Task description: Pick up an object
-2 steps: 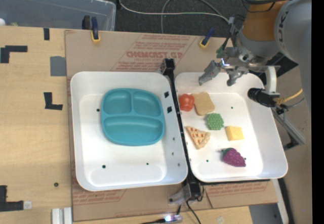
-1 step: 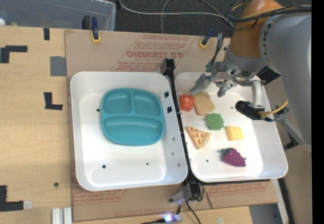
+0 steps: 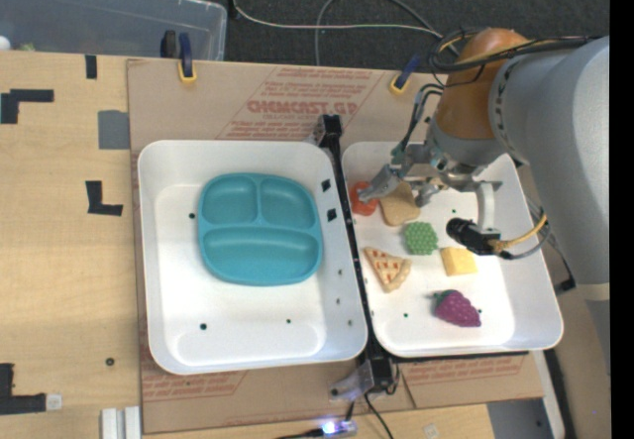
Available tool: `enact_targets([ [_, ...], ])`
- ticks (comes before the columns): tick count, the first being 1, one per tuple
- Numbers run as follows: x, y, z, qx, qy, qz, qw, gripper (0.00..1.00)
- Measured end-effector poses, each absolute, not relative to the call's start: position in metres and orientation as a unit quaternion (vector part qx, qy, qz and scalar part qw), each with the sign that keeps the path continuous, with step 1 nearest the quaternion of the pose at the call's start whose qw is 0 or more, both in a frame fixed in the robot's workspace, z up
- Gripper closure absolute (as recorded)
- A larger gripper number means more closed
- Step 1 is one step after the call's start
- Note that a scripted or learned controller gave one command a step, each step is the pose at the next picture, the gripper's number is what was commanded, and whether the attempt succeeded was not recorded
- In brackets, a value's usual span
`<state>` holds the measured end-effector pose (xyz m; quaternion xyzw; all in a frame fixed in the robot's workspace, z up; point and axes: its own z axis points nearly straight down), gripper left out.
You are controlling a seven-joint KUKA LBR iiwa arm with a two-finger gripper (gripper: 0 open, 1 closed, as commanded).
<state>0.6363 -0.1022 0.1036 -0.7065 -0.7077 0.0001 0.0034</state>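
Observation:
My gripper (image 3: pixel 394 195) is low over the far left part of the right bin (image 3: pixel 525 328), open, with its fingers spread. One fingertip (image 3: pixel 367 192) touches or hovers over a small red toy piece (image 3: pixel 363 204) by the bin's left wall. The other fingertip (image 3: pixel 424 194) sits right of a tan bread-like piece (image 3: pixel 399 213), which lies just below the gap between the fingers. Nothing is held. Nearer the front lie a green broccoli toy (image 3: pixel 420 238), a yellow cheese block (image 3: pixel 458 261), a pizza slice (image 3: pixel 387 270) and purple grapes (image 3: pixel 456 308).
The left bin (image 3: pixel 168 328) holds a teal divided plate (image 3: pixel 261 229). A divider with black clips (image 3: pixel 330 135) runs between the bins. The grey arm (image 3: pixel 555 130) covers the right bin's far right corner. A black cable piece (image 3: pixel 471 234) hangs beside the cheese.

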Motion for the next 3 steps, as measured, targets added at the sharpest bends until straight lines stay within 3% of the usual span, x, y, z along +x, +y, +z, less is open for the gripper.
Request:
enact_targets([
  [1,0.641,-0.099,0.121,-0.705,-0.709,-0.0054,0.000,1.00],
  [3,0.642,-0.099,0.205,-0.707,-0.708,-0.0008,-0.001,1.00],
])
